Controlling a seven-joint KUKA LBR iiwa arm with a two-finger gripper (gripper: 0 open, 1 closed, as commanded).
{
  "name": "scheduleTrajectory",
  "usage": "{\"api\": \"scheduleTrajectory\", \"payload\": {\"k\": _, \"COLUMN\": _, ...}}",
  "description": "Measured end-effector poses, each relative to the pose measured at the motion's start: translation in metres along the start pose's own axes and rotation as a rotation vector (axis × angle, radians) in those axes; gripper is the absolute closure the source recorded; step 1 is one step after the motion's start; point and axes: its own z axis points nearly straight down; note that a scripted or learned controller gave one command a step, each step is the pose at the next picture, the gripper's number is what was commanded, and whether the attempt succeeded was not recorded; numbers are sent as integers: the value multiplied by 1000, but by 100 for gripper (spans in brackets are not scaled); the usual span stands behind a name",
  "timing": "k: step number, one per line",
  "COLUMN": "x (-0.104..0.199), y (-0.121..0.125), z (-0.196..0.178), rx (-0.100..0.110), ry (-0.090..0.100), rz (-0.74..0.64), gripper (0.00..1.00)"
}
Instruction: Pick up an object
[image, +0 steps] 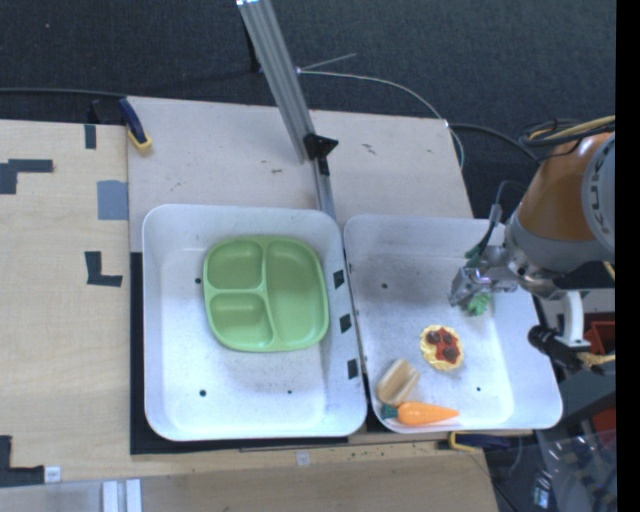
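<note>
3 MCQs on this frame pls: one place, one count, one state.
1. Where does the green divided plate lie?
A. left bin
B. right bin
C. bare bench

2. How many toy foods lie along the right bin's near side, apart from the gripper?
A. one
B. three
C. five

3. How does the carrot rest?
A. upright
B. flat on its side
C. propped on the plate

Answers:
1. A: the plate sits inside the left bin.
2. B: a small tart, a bread roll and the carrot.
3. B: it lies lengthwise by the bin's near rim. The gripper hangs over a small green thing further back.
</note>
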Motion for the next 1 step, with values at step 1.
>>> {"api": "scheduleTrajectory", "payload": {"k": 1, "x": 3, "y": 2, "z": -43, "rx": 1, "ry": 1, "rz": -1, "gripper": 100}}
